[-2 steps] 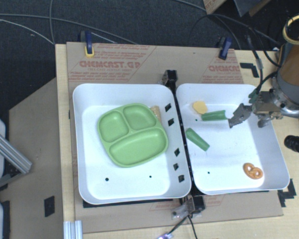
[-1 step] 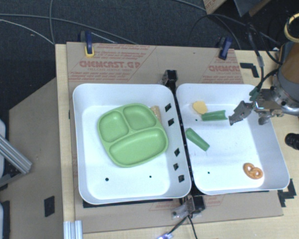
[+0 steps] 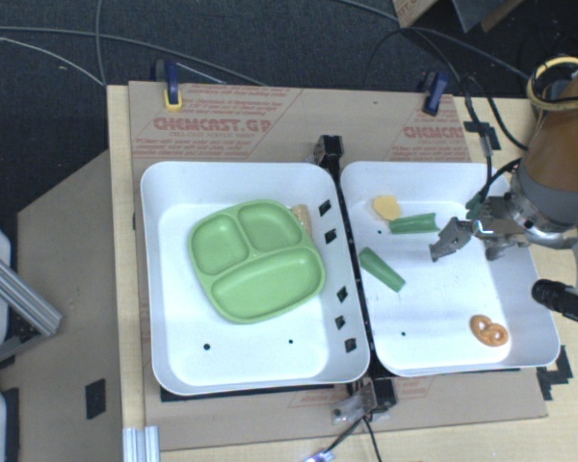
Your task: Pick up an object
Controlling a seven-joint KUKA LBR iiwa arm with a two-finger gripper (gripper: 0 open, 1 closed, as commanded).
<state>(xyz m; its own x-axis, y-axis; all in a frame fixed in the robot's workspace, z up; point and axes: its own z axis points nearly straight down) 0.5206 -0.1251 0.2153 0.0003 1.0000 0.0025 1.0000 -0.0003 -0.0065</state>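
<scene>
Two shallow white bins sit side by side on the counter: left white bin carries a green three-compartment plastic plate with a small tan item tucked against its 1 o'clock edge; right white bin has the loose pickables. Candidates in the right bin: yellow round piece at 11 o'clock, long green cylinder just below and beside it, shorter green cylinder lying slanted near the centre divider at 9 o'clock, orange pretzel-shaped ring at 5 o'clock. Gripper hangs over the right bin's middle, at 3 o'clock from the long green cylinder and near it, but apart. Jaws look spread, nothing between them. My read: step in hand is the approach, no grasp yet. Closest target is the long green cylinder. To do it well: shift toward 9 o'clock until centred over the cylinder's midpoint, rotate the wrist so the jaws straddle its short axis, not its length, then descend straight and close. Risk: the yellow piece sits almost touching the cylinder's 11 o'clock end, so a finger landing there could knock both away. A round body may roll out if the jaws close off-centre. Height above the bin floor is hard to judge from this slanted view.
</scene>
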